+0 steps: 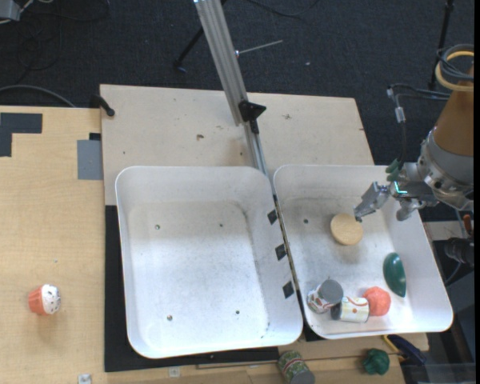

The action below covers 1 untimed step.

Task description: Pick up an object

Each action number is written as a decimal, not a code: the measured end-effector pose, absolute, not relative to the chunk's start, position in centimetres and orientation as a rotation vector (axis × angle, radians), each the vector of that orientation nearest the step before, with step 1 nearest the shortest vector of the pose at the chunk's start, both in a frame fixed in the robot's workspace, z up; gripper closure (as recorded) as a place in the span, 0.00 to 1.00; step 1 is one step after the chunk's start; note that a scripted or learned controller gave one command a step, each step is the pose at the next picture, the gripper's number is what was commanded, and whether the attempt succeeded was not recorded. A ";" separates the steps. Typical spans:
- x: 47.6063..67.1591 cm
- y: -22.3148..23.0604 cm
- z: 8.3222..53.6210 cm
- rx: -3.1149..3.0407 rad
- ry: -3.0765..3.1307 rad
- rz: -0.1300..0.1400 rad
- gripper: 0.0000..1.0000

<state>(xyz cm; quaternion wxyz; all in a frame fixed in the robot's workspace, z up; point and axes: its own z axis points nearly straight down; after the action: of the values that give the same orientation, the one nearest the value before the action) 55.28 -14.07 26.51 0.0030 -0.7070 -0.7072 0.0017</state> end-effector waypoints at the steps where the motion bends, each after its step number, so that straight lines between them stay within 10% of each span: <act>1: 55.3 -14.1 26.7 -2.221 -2.219 0.002 0.00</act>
<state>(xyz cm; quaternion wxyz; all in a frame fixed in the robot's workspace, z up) 55.33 -14.14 26.68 0.0012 -0.7075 -0.7067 0.0006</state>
